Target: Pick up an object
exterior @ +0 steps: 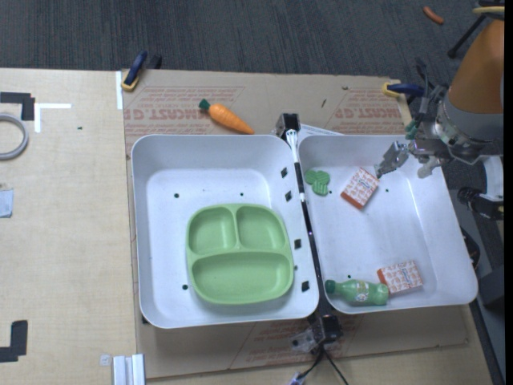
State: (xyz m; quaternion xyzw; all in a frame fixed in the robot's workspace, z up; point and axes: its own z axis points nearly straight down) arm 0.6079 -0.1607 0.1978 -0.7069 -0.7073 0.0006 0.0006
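Cardboard lines your bench under both bins. Nearest in the right bin (pixel 437 295) lie a green bottle (pixel 358 292) and a small box (pixel 400 276); farther back sits an orange-and-white packet (pixel 359 188). Just right of it your gripper (pixel 390 161) hangs with fingers parted, holding nothing.

Two bins side by side at frame centre: left bin (pixel 152 215), right bin (pixel 437 239), rims touching along the middle. Divided plate (pixel 239 253) lies in the left bin, toward its lower half. In the right bin: small leafy item (pixel 318 182) at upper left, carton (pixel 360 188) just right of it, bottle (pixel 358 292) lying at the lower left, second carton (pixel 400 276) touching the bottle's right end. Gripper (pixel 394 160) hangs over the right bin's upper right, near the first carton. Toy carrot (pixel 225 116) lies on the cardboard (pixel 184 103) behind the left bin. Clamp (pixel 134 70) at the cardboard's upper left corner.
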